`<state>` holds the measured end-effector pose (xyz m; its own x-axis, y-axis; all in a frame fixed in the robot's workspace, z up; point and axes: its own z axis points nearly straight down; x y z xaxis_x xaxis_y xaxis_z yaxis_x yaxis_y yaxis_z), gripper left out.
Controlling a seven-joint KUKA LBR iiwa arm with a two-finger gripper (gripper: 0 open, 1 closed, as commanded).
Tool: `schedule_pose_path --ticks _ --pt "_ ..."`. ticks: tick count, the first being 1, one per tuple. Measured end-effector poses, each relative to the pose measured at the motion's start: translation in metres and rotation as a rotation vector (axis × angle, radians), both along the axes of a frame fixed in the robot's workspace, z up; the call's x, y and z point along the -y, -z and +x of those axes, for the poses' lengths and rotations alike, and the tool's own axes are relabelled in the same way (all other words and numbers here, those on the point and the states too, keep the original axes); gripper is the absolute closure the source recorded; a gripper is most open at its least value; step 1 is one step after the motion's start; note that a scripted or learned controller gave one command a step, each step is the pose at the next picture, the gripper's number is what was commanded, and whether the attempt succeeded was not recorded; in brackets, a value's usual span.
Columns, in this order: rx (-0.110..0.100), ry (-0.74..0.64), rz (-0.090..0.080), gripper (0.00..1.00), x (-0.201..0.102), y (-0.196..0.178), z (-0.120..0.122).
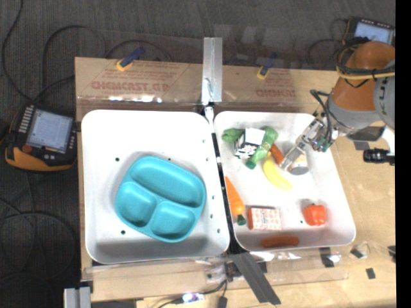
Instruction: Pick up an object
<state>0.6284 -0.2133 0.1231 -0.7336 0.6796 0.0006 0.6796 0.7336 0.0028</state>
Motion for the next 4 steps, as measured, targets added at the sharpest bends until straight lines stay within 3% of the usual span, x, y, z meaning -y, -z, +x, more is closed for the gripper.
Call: schedule_pose_path --ticks 1,2,3,4 --pt "0.007 0.039 -0.002 0.0 0.008 0.035 0.012" --pt "0.015 0.038 -0.003 1.0 0.007 0.024 0.014" --pt "0.008 -0.351 -0.009 1.0 -0.014 0.034 0.033" --pt "0.004 -0.644 -0.002 1.0 -0.099 -0.073 0.023"
